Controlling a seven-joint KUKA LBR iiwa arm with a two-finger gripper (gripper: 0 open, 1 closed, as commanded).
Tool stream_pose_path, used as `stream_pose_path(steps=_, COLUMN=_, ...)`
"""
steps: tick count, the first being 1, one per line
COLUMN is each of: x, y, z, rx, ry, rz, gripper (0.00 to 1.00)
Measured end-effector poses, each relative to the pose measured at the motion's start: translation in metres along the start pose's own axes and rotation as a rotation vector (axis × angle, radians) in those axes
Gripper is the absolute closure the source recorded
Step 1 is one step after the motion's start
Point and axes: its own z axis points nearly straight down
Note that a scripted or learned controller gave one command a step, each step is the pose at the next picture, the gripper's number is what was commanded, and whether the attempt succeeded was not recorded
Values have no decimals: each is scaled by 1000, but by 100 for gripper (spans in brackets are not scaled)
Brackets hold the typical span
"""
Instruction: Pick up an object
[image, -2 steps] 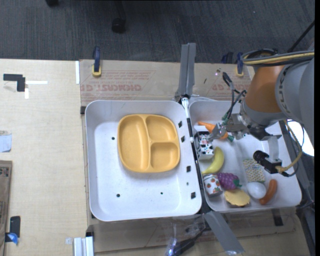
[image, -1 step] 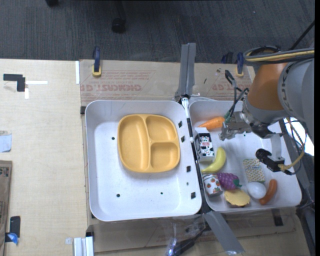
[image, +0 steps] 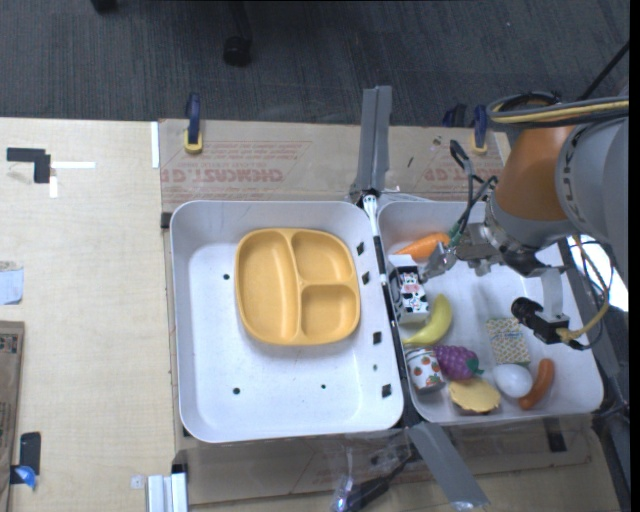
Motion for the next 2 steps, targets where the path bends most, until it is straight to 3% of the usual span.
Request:
stream_pose_path(steps=1, x=-33, y=-48, z=24, rx=27, ry=12, rz=-152, gripper=0)
stream_pose_path(steps=2, x=-10, y=-65, z=23, rx=26, ry=13, rz=-245, gripper=0)
